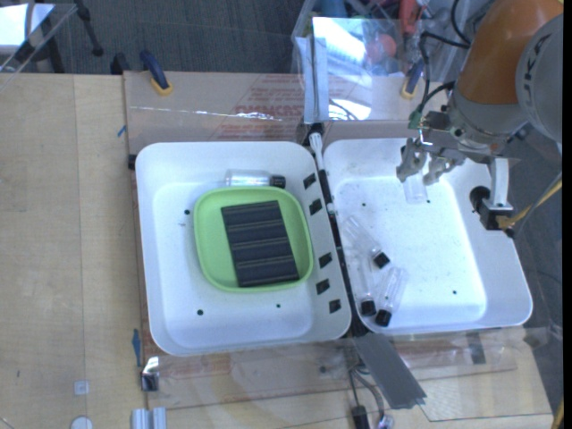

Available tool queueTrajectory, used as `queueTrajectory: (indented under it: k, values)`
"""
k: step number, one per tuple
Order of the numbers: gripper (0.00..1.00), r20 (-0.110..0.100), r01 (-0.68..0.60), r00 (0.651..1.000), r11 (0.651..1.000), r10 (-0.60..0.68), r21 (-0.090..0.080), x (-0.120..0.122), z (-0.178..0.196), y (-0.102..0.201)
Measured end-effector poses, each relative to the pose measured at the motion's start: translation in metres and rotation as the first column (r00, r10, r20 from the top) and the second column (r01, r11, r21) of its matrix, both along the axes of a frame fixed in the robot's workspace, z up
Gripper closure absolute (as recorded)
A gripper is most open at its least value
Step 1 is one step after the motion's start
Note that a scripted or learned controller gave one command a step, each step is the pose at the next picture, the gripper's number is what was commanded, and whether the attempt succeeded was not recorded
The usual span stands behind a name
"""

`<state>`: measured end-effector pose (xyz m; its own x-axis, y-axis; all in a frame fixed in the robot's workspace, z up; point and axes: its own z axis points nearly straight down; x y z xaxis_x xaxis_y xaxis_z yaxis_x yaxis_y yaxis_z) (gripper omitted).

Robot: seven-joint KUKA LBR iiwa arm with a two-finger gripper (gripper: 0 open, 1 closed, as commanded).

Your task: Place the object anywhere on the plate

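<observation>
You are looking at the gripper (417,175) hovering over the far part of the right bin (500,302), its jaws standing apart and, as far as can be judged, gripping nothing. The clear vials (380,284) are lying near that bin's left wall, well apart from the jaws. The green plate (207,239) in the left bin (161,311) is carrying a dark ribbed block (259,243). You are early: picking and placing are both left.
</observation>
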<state>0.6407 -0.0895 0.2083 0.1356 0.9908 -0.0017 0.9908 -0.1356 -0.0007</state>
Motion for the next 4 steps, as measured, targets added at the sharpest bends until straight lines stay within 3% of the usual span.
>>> queueTrajectory:
  k: [1, 2, 3, 4]
  values:
    - [0.00, 0.000, 0.000, 1.000, 1.000, 0.000, 0.000, 0.000, 0.000, 0.000]
    - [0.00, 0.004, -0.097, 0.995, 0.995, 0.097, -0.001, 0.003, 0.017, -0.043]
    - [0.00, 0.002, -0.065, 0.998, 0.998, 0.065, 0.000, 0.026, 0.004, -0.107]
    - [0.00, 0.003, -0.046, 0.999, 0.999, 0.046, 0.000, 0.027, 0.081, -0.129]
